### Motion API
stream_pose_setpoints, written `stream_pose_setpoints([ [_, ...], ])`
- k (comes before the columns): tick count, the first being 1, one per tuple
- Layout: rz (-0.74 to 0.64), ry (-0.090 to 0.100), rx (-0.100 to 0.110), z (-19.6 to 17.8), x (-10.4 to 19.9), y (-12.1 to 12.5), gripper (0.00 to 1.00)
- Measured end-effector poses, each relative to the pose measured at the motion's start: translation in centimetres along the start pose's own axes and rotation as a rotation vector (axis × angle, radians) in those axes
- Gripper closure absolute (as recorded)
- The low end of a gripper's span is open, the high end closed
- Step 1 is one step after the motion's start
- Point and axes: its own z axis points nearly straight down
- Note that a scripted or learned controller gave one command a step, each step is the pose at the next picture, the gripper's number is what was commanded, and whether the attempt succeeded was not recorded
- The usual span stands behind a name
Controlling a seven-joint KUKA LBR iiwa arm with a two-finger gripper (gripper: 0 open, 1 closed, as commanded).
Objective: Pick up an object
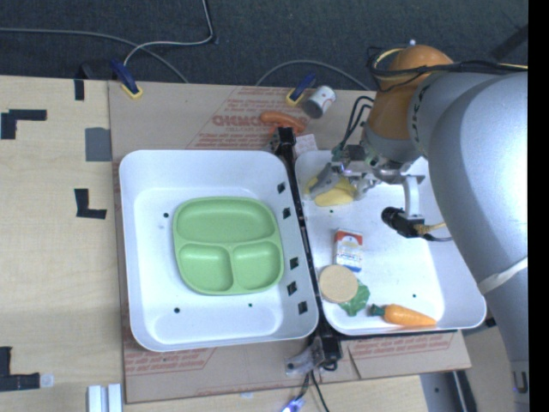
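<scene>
Bins are set side by side. The left bin [141, 230] is taken up by a green divided plate [228, 244], lying flat. In the right bin [450, 303], a small red-and-white packet [348, 250], a round tan disc [338, 284] and a toy carrot [405, 316] are scattered near the front, while the gripper [341, 181] is parked down at a yellow object [335, 196] near the back. Grip state can't be made out.

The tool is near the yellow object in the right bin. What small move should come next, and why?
Probably a short descent onto the yellow object, then closing. The tool sits at the far end of the right bin, right at that object, but I cannot tell whether it grips it. The carrot and small carton lie farther off.
</scene>
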Motion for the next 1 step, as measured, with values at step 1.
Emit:
stream_pose_setpoints([
  [1,-0.001,-0.001,-0.004,0.60,-0.72,0.16,0.00],
])
